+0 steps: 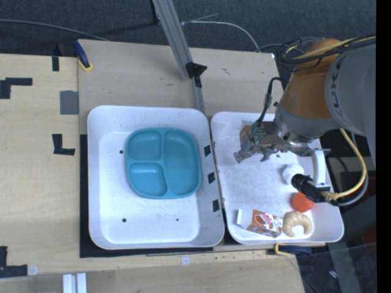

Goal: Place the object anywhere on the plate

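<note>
Camera view, arm: the grey KUKA arm with its orange band is reaching in from the right and hanging over the right bin (227, 163).
End effector: the end effector (249, 153) is sitting low over the upper left part of the right bin; whether it is open, closed or gripping anything I cannot tell, since the metal parts are blurring together there.
Task object: the likely candidates are lying in the right bin's lower right corner, namely a croissant-like pastry (297, 223), a small packet (261, 221) just beside it, and an orange-red piece (302, 201) above the pastry. Something brownish is showing just beside the end effector, too unclear to name.
Plate: the blue divided plate (163, 162) is resting in the left bin (98, 163), well apart from those things.
Risk: judging from here, a grasp is possibly closing on nothing, because the candidates are lying well apart from the end effector. A carried thing is also at risk of catching on the raised rims where the two bins are meeting, and a rounded pastry could roll off the plate's shallow compartments.
Surface: the bins are sitting side by side on a pale wooden bench (36, 163) marked with dark tape.
Room: a metal strut (171, 26) is slanting in from the top, over dark flooring beyond the bench.
</note>
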Tool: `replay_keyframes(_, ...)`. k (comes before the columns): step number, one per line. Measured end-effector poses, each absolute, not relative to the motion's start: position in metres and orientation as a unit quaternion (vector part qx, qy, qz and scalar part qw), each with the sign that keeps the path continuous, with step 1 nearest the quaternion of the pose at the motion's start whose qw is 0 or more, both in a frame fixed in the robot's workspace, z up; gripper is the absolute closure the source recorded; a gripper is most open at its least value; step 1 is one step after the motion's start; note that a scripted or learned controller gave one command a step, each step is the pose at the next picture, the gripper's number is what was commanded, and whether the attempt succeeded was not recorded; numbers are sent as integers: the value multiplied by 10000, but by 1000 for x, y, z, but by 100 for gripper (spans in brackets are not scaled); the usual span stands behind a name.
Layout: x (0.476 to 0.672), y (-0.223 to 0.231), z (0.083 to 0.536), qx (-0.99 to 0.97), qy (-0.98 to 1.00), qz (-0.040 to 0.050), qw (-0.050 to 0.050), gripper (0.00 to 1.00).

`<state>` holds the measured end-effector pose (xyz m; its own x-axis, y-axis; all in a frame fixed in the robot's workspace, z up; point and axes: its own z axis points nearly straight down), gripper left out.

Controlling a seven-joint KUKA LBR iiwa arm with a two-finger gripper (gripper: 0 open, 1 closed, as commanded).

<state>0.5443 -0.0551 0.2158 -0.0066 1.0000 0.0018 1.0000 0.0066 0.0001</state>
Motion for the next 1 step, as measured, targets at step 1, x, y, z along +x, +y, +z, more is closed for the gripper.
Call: replay_keyframes(1,563,-7,207,-7048,-7094,2,13,100)
